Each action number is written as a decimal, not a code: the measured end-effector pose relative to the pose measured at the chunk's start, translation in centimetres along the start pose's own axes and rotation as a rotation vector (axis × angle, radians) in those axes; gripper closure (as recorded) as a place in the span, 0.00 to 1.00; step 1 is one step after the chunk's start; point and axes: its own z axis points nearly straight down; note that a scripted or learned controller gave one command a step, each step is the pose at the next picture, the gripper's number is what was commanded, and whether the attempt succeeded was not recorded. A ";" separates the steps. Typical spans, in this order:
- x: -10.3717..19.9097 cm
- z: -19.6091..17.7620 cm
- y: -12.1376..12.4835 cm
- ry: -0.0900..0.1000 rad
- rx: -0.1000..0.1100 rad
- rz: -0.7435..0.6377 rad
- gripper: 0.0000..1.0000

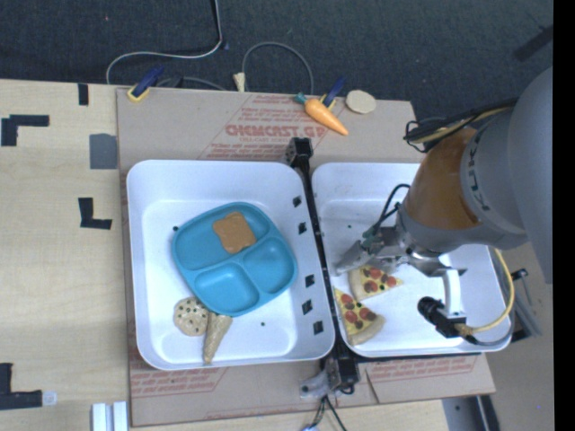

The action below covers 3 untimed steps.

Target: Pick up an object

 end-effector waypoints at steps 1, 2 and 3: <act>-7.9 -21.0 5.9 -0.006 -0.010 0.001 0.00; -4.3 -9.5 8.2 0.005 0.016 -0.004 0.00; -2.2 0.7 4.1 -0.001 0.007 -0.001 0.00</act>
